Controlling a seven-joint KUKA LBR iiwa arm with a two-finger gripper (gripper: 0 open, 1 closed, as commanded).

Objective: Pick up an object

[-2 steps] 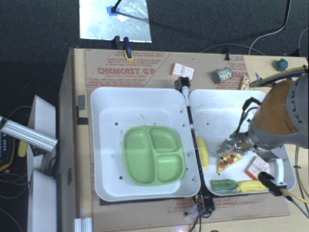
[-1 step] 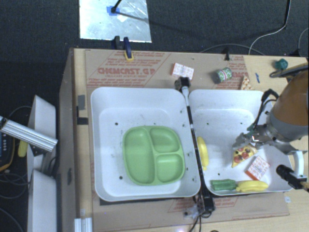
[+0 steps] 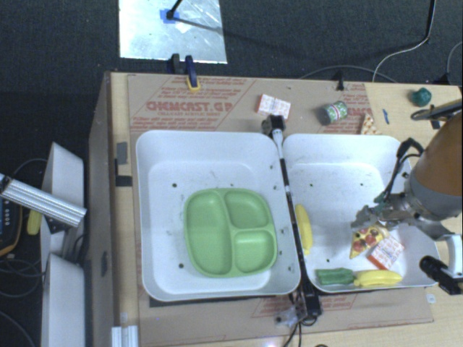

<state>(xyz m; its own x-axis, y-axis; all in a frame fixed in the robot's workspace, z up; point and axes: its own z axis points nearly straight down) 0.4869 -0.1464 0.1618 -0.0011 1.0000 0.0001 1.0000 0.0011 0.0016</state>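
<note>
The pincer (image 3: pixel 370 215) hangs low over the right bin (image 3: pixel 325 157), reaching in from the right on the grey arm (image 3: pixel 438 186), whose orange band shows just above the wrist. Whether its fingers are wide or narrow cannot be told from this slant — the metal tips blur together over the bin floor, and nothing is clearly seen between them.

Directly under and just in front of the pincer lies a toy pizza slice (image 3: pixel 362 241), orange with dark spots, seemingly touching the tips or very nearly so. Just beside the slice, on the arm's side, sits a small red-and-white packet (image 3: pixel 388 251). Nearer the camera from the pincer, against the bin's front wall, a yellow banana (image 3: pixel 379 277) lies end to end with a green pepper-like toy (image 3: pixel 334 275). Away to the pincer's left, along the divider between the bins, rests a second yellow piece (image 3: pixel 304 228), long and narrow.

Further left, well apart from the pincer, the left bin (image 3: pixel 159 165) holds a pale green sectioned plate (image 3: pixel 230 231), lying flat.

Beyond the bins, on the cardboard-covered tabletop (image 3: pixel 217 100), lie a small printed card (image 3: pixel 273 106) and a little green-and-white can (image 3: pixel 335 111) on its side — both well behind the pincer.
</note>
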